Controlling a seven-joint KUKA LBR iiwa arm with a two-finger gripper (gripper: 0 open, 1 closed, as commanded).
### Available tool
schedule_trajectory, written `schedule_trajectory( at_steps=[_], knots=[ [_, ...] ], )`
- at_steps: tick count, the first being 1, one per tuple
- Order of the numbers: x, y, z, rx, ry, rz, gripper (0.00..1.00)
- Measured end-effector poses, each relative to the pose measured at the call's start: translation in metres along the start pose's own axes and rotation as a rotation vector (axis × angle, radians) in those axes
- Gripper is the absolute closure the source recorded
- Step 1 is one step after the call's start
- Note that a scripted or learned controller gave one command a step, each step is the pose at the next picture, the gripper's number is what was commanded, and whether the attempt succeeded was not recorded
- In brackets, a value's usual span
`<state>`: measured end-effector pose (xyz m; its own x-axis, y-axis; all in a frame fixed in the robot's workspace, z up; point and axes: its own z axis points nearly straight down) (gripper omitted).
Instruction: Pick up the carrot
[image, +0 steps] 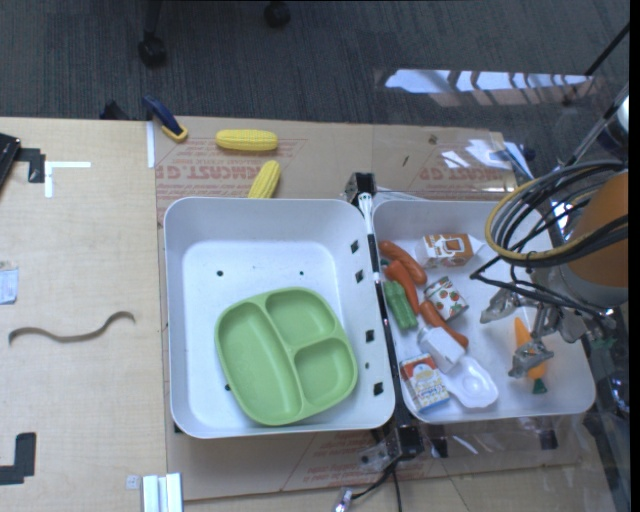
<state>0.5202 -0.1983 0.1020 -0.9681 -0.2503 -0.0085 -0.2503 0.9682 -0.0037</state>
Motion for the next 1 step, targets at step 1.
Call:
schedule_trajectory(
  at_steps=[1],
  knots=[
    [0.0395, -0.0141, 0.0096, -0.003, 0.005, -0.004, 0.00]
  ],
)
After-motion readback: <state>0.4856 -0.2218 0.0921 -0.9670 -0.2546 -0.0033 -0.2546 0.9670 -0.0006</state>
